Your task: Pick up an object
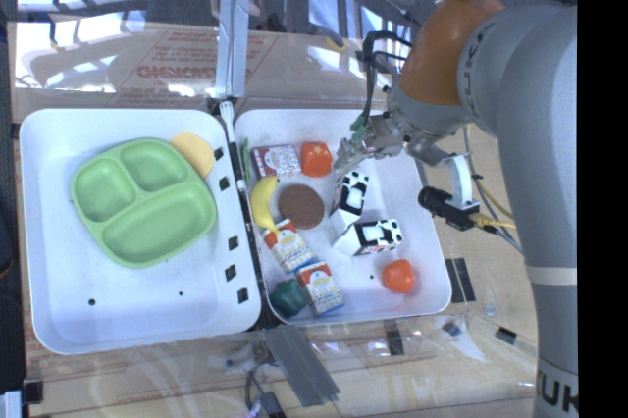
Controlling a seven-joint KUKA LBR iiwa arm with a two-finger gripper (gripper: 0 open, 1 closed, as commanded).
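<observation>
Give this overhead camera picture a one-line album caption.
Robot pincer hovering over toy food in the right bin; green plate in the left.

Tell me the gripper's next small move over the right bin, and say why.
Probably a short straight descent. The gripper hangs just above the upper cow-patterned carton in the right bin, with nothing visibly between its fingers. The orange tomato and brown disc lie close to the left, so going straight down would likely avoid nudging them.
</observation>
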